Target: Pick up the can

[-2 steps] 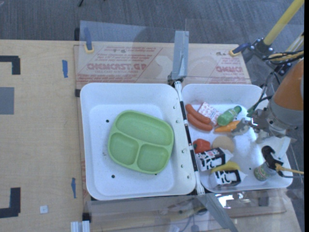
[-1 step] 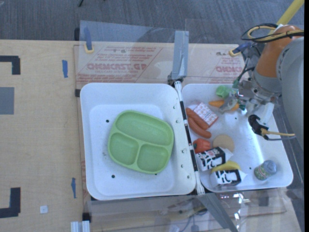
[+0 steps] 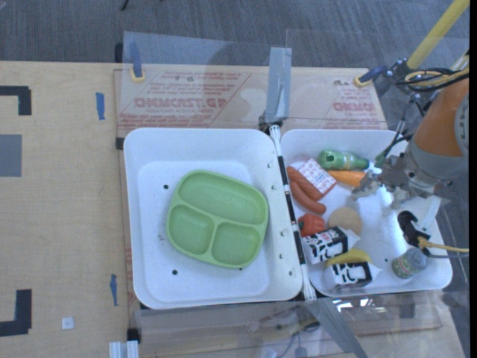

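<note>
- My jaws point(image 3: 370, 187) hang over the middle of the right bin point(image 3: 440, 278), near the carrot point(image 3: 347, 177) and the green bottle point(image 3: 340, 159).
- Whether they stand open or closed, I cannot tell; nothing shows between them.
- The can point(image 3: 408, 263) lies in the right bin's near right corner, at about 5 o'clock from my jaws, apart from them.
- The green divided plate point(image 3: 216, 218) sits in the left bin point(image 3: 149, 162).

Even, bright overhead light washes the white bins point(image 3: 216, 293) with soft shadows only, glare streaks the clear panels point(image 3: 223, 51) behind, and small items look slightly soft.
</note>
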Controlling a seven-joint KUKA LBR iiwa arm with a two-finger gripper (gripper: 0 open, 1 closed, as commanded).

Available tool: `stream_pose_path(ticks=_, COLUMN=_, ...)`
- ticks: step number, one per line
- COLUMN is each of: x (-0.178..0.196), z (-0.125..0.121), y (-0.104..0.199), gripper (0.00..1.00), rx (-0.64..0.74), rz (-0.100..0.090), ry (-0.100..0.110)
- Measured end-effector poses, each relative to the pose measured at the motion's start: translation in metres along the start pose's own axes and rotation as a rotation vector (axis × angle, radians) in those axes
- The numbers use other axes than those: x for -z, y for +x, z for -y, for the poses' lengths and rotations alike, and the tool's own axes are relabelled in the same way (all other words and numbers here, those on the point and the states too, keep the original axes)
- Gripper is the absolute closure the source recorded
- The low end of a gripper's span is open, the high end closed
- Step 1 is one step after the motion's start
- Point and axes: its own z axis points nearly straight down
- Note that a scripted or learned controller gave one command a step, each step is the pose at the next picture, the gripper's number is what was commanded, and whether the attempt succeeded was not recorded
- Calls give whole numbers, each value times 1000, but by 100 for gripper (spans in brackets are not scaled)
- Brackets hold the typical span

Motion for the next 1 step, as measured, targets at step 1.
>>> stream_pose_path(ticks=1, x=1, z=-73, y=11, gripper=0, rx=-126, rz=-4, ry=63)
